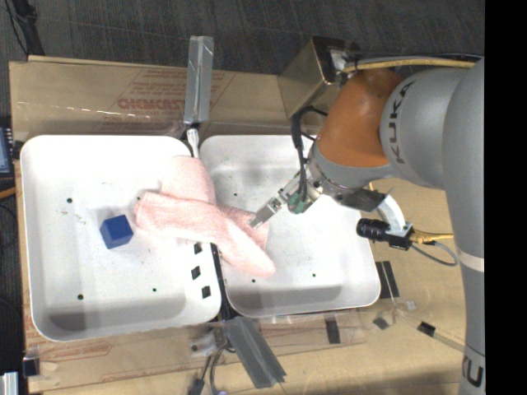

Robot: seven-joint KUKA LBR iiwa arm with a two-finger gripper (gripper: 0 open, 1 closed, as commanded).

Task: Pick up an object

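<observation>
Pink cloth draped across both bins' divider; blue cube in left bin.

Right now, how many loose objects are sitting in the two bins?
2. A blue cube lies in the left bin; a pink cloth drapes over the divider into both. The cloth may hide more.

Even bright light, soft shadows — slightly grainy

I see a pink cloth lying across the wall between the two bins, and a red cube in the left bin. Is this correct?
Not quite: the cube is blue, not red. The camera view shows it in the left bin, beside the pink cloth, which does lie across the wall between the two bins, with the gripper at its right end.
</observation>
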